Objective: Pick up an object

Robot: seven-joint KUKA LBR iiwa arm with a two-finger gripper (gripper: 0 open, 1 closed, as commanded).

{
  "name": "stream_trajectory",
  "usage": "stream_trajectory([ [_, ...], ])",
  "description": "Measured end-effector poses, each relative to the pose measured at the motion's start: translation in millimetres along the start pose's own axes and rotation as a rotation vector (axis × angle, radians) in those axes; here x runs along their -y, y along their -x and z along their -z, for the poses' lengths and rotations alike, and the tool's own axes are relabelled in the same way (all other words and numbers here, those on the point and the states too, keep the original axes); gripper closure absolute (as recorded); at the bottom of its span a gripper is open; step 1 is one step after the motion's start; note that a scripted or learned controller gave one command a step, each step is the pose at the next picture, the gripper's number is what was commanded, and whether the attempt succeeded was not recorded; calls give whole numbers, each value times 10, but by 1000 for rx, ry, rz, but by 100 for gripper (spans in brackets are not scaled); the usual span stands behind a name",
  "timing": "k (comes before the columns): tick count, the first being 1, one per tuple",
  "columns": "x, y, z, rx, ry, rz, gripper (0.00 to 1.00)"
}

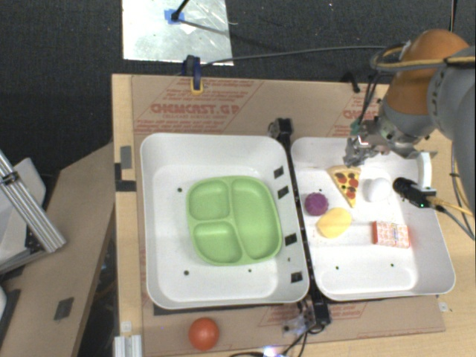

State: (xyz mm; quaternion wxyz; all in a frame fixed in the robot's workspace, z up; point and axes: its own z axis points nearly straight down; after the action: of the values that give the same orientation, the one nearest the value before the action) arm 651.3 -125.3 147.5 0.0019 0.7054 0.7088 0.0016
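Our gripper (358,149) hangs low over the far part of the right bin (431,274), and we cannot tell how it is set for a grasp. Just in front of it lies the toy pizza slice (346,182), the closest candidate, with a purple ball (316,203) and a yellow lemon-like piece (334,222) farther toward us and leftward, and a small pink-and-white packet (390,233) nearer us. These loose pieces share one bin, we judge, so any is reachable, while the green divided tray (233,220) sits well off left in the left bin (160,274).
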Motion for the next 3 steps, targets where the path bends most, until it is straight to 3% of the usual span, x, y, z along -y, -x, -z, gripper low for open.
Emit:
stream_trajectory([
  [1, 1, -41, 639, 0, 2, 1, 100],
  [3, -32, -89, 1371, 0, 0, 2, 100],
])
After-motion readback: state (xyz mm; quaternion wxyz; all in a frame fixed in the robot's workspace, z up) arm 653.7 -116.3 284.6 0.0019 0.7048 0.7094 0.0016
